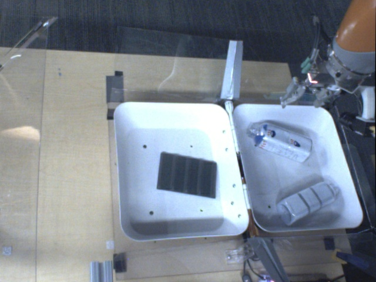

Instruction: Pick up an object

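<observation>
- A clear plastic tube (281,141) with a white label and a blue end lies on its side in the right bin (329,117), in the far half, slanting from the upper left down to the lower right.
- A grey block (306,202) with a ridged top lies in the near half of the same bin, close to the front rim and tilted, well apart from the tube.
- A dark ribbed mat (187,174), flat and rectangular, lies near the middle of the left bin (135,122), apart from all its walls.
- The two bins sit side by side with their inner rims touching along the centre line.
- The gripper (305,91) hangs over the far rim of the right bin, above and to the right of the tube and touching nothing in the bin.
- Nothing sits between its tips; whether the claw is spread or pressed together cannot be told from this angle.
- The arm's orange band (358,16) shows at the upper right corner.
- The bins rest on a pale wooden bench (64,175), with a clear panel (176,63) standing behind the left bin.
</observation>
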